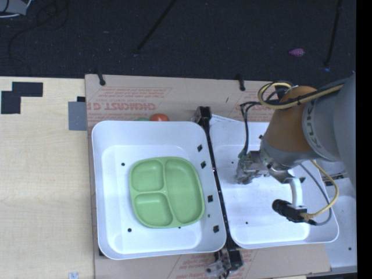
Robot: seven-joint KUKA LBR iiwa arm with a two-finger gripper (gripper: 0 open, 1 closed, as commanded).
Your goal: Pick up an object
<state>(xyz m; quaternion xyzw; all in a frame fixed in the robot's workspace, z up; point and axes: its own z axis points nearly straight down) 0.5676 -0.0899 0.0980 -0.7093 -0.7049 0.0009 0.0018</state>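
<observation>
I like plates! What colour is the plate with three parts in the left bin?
Light green; the plate shows clearly in the camera view.

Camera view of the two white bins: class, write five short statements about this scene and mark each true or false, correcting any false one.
1. The pale green plastic divided plate lies in the left white bin. True.
2. The plate has two compartments. False: it has three.
3. The end effector is over the right white bin. True.
4. The end effector is touching the plate. False: it is apart from it, across the black divider between the bins.
5. A small red-orange round object sits inside the left bin. False: it is outside, just behind that bin's far rim.
</observation>
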